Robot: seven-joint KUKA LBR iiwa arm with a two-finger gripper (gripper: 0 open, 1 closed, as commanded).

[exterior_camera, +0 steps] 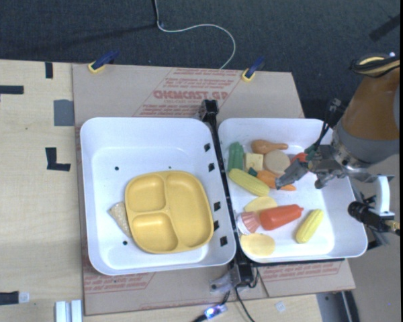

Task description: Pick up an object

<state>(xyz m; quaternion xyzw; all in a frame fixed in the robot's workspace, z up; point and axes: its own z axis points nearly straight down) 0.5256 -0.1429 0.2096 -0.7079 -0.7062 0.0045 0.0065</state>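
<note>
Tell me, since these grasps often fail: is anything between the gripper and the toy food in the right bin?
Nothing visible. The gripper is already down among the toy food in the right bin, beside the small orange piece.

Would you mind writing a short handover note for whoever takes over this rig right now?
Gripper: low over the right bin, among the toy food beside the round tan piece; whether it is open or shut cannot be told.
Things: red pepper, two corn cobs, green piece and others lie in the right bin. Yellow divided plate sits in the left bin.
Done: the arm has reached the pile.
Left: grasp one object and lift it.
</note>
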